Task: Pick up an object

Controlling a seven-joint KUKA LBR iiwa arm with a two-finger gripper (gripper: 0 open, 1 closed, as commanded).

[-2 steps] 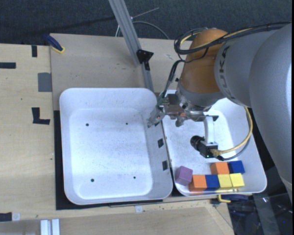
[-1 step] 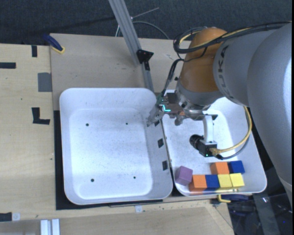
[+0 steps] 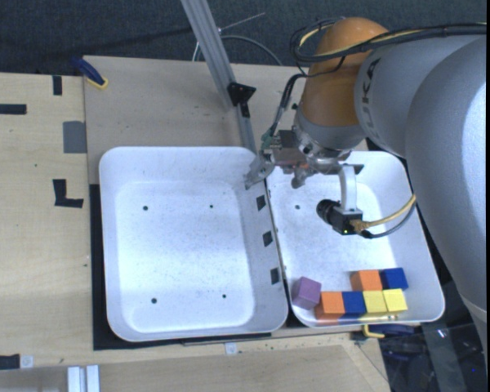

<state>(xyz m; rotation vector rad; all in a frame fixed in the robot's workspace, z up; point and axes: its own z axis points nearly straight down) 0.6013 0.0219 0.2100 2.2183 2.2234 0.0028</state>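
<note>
Over the right bin's (image 3: 310, 247) far end your gripper (image 3: 297, 172) hangs, nothing visibly held; can't tell how open it is. Blocks (image 3: 375, 301) sit along the near edge, purple cube (image 3: 307, 291) leftmost. Approach step, I judge: move nearer, descend on one.

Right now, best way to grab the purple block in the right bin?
Take the purple block from straight above, closing across its far and near faces. Its left side sits close to the bin wall and the orange block crowds its right, so those sides likely lack room.
</note>
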